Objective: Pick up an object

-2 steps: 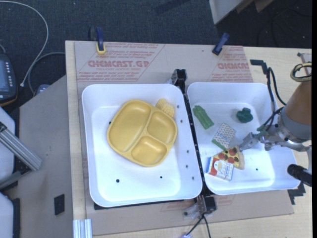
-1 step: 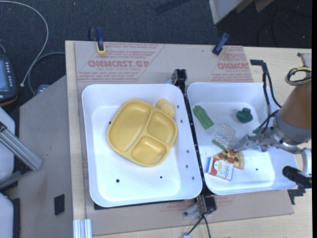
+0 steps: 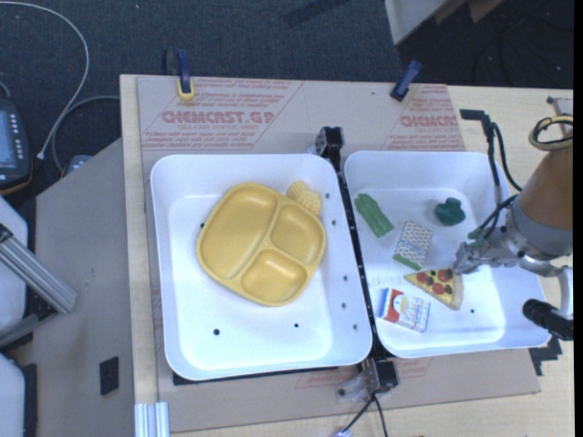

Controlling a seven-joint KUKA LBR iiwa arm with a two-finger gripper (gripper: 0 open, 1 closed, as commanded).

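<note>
A big yellow plate (image 3: 262, 242) with three sections sits in the left white bin (image 3: 182, 330). A small yellow thing (image 3: 305, 198), maybe toy corn, peeks out by its top edge. Both bins rest on a brown board (image 3: 273, 116) with red letters. A yellow clamp (image 3: 185, 85) holds the board.

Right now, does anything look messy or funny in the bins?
A little. The yellow plate sits crooked in the left bin, with a corn cob poking out behind it. The pizza slice and other toys lie scattered in the right bin.

Yellow divided plate (image 3: 262, 243), green block (image 3: 373, 214), red-dotted pizza slice (image 3: 438, 286), white bins (image 3: 182, 317).
</note>
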